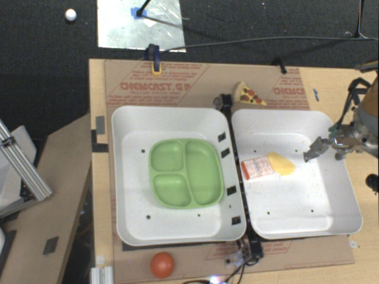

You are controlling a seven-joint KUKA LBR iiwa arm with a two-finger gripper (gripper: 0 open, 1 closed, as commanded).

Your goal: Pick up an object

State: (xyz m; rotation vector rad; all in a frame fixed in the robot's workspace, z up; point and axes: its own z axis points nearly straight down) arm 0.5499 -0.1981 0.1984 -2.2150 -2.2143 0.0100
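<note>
The bench (pixel 195 78) is flat brown cardboard with red printed lettering, bearing 2 shallow white bins with rounded corners, set side by side and touching along a black seam. The left bin (pixel 130 158) holds a pale green tray (pixel 186 173), smooth, with 3 moulded compartments. The right bin (pixel 331 212) holds 2 small items lying together near its left-centre: a red and white packet (pixel 257 168), flat and rectangular, with its long axis running left to right, and a smooth yellow lump (pixel 281 163), its long axis tilted down toward the right. The 2 items touch. The gripper (pixel 314 151) sits over the right bin's right side, just beside the yellow lump; finger state cannot be determined. An orange ball (pixel 161 264) rests on the bench's front edge.
</note>
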